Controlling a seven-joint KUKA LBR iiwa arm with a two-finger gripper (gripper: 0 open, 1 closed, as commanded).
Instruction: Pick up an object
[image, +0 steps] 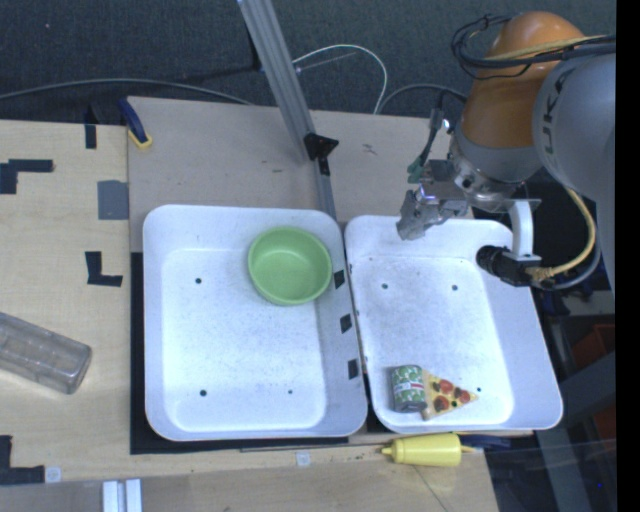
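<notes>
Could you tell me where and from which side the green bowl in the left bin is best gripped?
Probably by its rim, from straight above. The green bowl sits upright and open near the far right corner of the left bin, so one finger could go inside its wall and one outside. The side nearer the bin's middle looks best, away from the bin wall. The gripper hangs over the right bin's far edge.

Grey arm with an orange band reaches in from the upper right, its end effector (417, 222) pointing down and leftward.
</notes>
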